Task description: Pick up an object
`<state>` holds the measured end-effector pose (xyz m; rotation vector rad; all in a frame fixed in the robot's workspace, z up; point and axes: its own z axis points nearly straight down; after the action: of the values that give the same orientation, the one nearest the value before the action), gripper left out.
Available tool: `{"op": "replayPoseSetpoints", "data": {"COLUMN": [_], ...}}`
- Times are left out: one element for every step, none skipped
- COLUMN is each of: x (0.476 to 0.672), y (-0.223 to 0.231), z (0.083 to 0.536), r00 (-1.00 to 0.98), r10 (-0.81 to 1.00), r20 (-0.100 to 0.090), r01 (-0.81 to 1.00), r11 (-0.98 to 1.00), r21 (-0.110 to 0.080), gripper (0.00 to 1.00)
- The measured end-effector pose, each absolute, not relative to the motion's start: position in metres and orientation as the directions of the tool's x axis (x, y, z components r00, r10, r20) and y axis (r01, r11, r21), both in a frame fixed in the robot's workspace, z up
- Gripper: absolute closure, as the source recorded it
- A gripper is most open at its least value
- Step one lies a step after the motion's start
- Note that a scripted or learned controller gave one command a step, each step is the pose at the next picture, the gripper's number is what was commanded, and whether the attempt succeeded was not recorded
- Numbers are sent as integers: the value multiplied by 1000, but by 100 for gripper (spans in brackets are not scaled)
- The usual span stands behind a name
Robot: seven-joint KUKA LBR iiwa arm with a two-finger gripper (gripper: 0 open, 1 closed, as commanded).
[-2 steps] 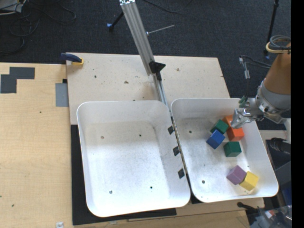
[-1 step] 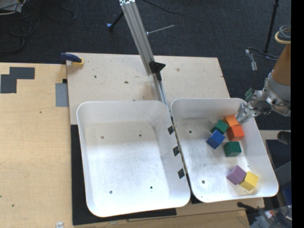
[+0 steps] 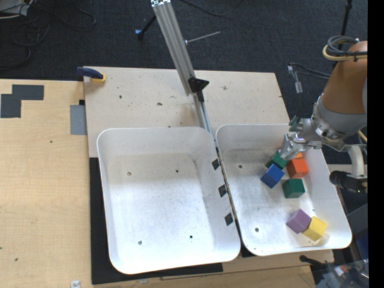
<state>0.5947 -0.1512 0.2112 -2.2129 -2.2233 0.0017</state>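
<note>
Six coloured blocks (image 3: 293, 188) in right bin (image 3: 252, 233)

Gripper (image 3: 292, 150) low in the right bin (image 3: 252, 245), seemingly touching a green block (image 3: 278, 160) beside blue (image 3: 272, 176) and orange (image 3: 297, 167) ones.

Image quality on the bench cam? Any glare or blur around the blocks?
Camera view: lighting is even and soft, the white right bin bright but not blown out; blocks cast only faint shadows; the tool and green block beneath it look slightly soft, colours merging; the dark floor at top is underexposed.
</note>
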Motion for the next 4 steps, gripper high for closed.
{"op": "replayPoseSetpoints", "data": {"x": [582,558,545,522], "y": [-111,-68,-25,18], "z": [216,220,214,215], "r00": [-4,-4,-3,-3], "r10": [1000,1000,1000,1000], "r20": [3,3,2,2], "r01": [1000,1000,1000,1000], "r11": [4,4,3,3], "r21": [-4,-5,-5,-6], "gripper": [100,100,100,100]}}
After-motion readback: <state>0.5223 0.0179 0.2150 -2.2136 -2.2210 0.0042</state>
